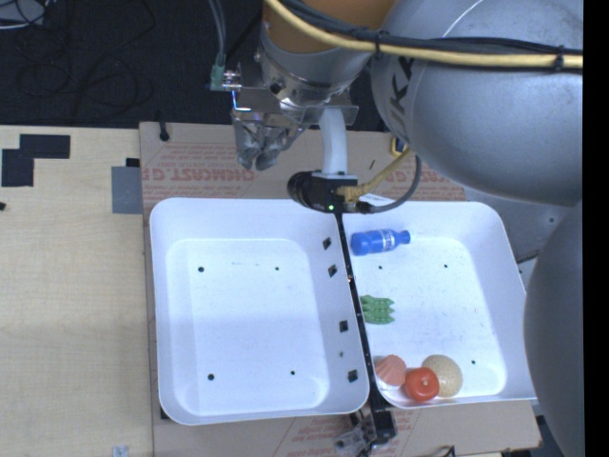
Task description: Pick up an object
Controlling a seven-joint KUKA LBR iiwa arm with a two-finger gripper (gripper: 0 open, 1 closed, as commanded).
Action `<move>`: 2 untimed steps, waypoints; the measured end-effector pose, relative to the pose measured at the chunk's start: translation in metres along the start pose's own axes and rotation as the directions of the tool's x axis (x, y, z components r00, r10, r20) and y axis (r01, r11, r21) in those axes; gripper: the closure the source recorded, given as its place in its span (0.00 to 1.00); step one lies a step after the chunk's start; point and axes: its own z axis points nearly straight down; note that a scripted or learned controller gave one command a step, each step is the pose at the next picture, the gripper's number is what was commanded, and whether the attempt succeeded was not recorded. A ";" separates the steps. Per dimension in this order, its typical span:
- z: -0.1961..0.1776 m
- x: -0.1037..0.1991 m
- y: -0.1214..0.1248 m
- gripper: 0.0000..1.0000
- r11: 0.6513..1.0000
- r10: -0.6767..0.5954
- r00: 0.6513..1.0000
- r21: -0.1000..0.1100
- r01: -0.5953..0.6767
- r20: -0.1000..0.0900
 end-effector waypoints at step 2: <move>0.101 0.021 -0.067 1.00 1.000 0.000 1.000 0.017 0.000 0.006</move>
